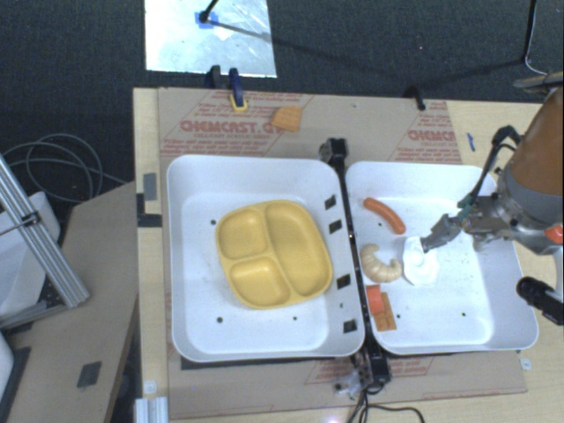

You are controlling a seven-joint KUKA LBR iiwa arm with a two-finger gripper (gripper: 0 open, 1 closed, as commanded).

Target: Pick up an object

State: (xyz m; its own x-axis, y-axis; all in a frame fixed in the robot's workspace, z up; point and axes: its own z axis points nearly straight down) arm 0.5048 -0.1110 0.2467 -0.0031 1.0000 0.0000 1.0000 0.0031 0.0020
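Claw (429,244) tip is seen low in the right bin (502,324), at the upper edge of a white object (420,265); whether it is spread or pressed together cannot be told, as the tip is dark and small against the white. The white object lies near the bin's middle, and it is judged to be the thing aimed at. A pale croissant-shaped piece (380,263) rests just beside it on the left, possibly touching. An orange sausage (385,215) lies above these, apart, and an orange block (381,309) sits below by the bin's left wall. The left bin (203,324) carries a yellow divided tray (272,253). A tan block (286,118) lies on the counter (414,122) beyond the bins.

For the step to be done well, the claw should be centred over the white object rather than its edge, and lowered fully before closing. The croissant piece should be kept clear, so that it is not nudged or pinched along with it. A lift should be tried only once a firm hold is confirmed.
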